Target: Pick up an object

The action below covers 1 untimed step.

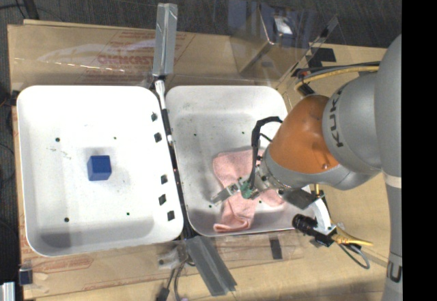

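A pink cloth [232,177] lies crumpled in the lower middle of the right bin [205,115]. My gripper [239,190] hangs directly over the cloth, low and close to it, under the orange wrist band [304,139]. A small blue cube [100,167] rests in the left bin [41,122], left of centre and far from the gripper.
A grey bar and clips [164,149] run along the divide between the two bins. A clear plastic piece [287,40] and cables lie on the cardboard behind the right bin. The arm's grey body covers the bench's right side.
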Available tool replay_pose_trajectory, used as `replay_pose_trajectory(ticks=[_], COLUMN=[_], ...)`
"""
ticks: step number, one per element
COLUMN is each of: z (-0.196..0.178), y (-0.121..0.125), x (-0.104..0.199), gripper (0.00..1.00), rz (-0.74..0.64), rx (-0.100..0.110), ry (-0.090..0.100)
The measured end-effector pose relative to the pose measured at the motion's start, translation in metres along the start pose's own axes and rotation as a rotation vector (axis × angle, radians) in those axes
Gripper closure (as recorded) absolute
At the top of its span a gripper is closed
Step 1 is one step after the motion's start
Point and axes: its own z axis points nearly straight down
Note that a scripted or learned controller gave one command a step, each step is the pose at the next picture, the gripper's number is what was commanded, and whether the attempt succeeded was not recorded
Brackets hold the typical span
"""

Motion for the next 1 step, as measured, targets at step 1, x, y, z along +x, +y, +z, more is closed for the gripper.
replay_pose_trajectory(ticks=[1], z=[-0.0097], y=[0.0009], x=[-0.0004], gripper=[1.00], rz=[-0.004], rx=[0.000], ry=[0.000])
